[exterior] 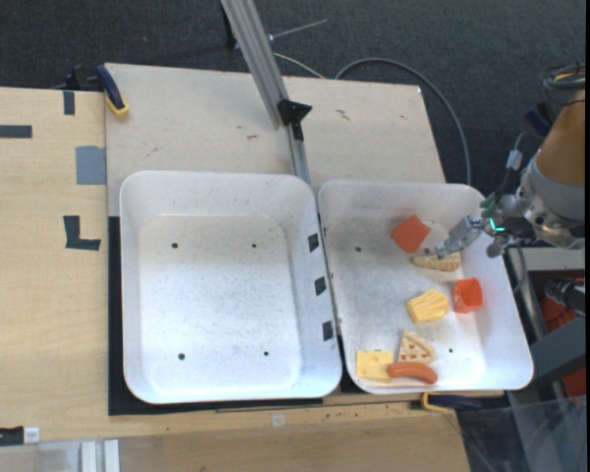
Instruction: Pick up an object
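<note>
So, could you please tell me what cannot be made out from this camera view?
- Gripper: its tips are small and blurred over the tan piece, so any contact is unclear.
- Arm: cut off by the right edge.
- Items near the right bin's front wall, the yellow block, wedge and sausage: too small to tell which overlaps which.

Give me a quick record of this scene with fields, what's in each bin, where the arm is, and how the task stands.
left bin: white, speckled floor, no items seen in it
right bin: seven small toy food pieces
upper pieces: orange block, tan piece
middle pieces: red cup, yellow chunk
front pieces: yellow slab, pizza slice, sausage
arm: reaches in from the right
end effector: low over the tan piece
task status: nothing visibly held yet
</note>
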{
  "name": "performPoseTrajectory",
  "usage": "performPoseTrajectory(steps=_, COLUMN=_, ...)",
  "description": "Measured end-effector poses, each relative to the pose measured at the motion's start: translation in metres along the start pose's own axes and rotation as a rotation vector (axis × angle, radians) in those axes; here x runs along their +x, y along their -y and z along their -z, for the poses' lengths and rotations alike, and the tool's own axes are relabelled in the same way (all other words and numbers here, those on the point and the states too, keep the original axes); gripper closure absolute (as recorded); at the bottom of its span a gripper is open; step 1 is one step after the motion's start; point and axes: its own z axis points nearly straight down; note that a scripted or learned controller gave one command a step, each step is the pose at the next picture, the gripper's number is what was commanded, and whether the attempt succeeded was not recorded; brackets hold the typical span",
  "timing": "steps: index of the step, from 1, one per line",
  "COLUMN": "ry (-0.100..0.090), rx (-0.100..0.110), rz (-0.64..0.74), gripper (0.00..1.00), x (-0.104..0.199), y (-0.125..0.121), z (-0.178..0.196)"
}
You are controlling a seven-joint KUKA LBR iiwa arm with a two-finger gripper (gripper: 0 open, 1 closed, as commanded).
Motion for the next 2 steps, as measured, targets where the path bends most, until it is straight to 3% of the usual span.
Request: performPoseTrajectory(steps=2, ry=-0.002, rx=0.006, rz=-0.001, gripper=0.00, x=0.003, y=0.015, z=-0.109)
